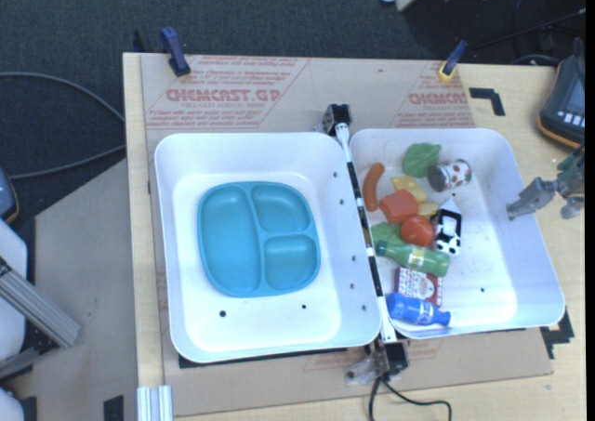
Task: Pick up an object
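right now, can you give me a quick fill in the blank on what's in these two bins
1. The blue divided plate lies in the ___ bin.
2. The plate has ___ compartments.
3. The green bottle lies in the bin on the ___.
4. The gripper hangs over the right bin's ___ rim.

Missing words: left; three; right; right
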